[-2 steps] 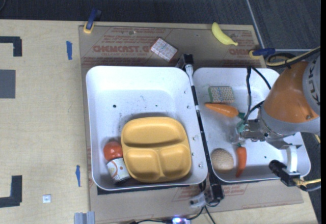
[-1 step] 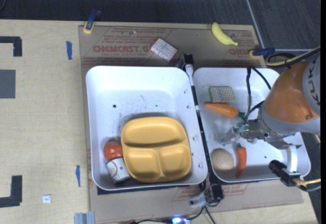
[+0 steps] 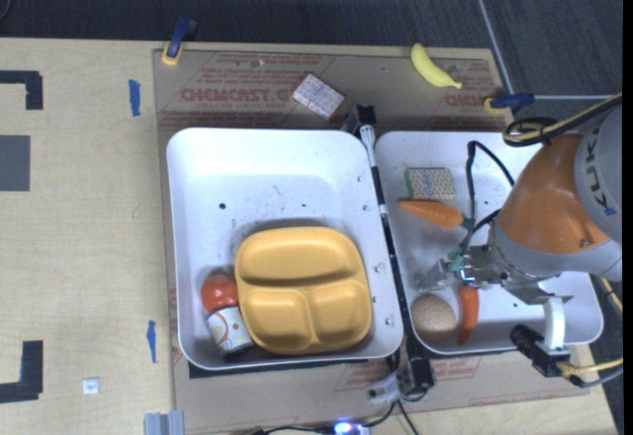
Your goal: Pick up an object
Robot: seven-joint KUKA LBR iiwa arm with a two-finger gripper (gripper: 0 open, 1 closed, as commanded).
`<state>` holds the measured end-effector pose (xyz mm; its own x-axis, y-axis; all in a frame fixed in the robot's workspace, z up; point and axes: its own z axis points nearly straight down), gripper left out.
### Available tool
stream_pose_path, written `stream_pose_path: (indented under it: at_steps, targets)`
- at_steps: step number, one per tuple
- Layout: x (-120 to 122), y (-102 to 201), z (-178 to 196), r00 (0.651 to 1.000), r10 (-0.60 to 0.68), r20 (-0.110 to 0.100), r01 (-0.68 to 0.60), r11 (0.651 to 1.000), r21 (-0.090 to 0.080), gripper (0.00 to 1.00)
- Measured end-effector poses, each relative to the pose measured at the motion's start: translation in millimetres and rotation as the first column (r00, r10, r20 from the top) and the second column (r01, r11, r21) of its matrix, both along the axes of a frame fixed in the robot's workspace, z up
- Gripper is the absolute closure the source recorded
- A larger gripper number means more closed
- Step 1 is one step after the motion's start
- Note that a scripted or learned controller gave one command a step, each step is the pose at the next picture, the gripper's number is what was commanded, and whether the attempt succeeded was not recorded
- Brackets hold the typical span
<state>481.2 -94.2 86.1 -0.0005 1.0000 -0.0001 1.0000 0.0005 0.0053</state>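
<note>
The claw (image 3: 457,270) is low in the right bin (image 3: 584,324), just above the red sausage-shaped piece (image 3: 468,312) and the tan ball (image 3: 433,314) beside it. Nothing looks lifted yet — whether the claw is open or closed, I cannot tell.

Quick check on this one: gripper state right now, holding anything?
Gripper: low in the right bin, over a red item beside a tan ball; open or shut cannot be told, and no grasp is visible.
</note>
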Motion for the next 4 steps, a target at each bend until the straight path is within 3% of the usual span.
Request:
stream_pose_path:
  at_steps: [1, 2, 3, 4]
  targets:
    - [1, 0, 10, 1.000, -0.001, 0.004, 0.001, 1.000, -0.001, 1.00]
    - [32, 91, 99, 1.000, 0.001, -0.004, -0.001, 1.000, 0.001, 1.00]
    - [5, 8, 105, 1.000, 0.000, -0.006, 0.000, 1.000, 0.001, 1.00]
    - [63, -64, 80, 1.000, -0.001, -0.003, 0.000, 1.000, -0.002, 1.00]
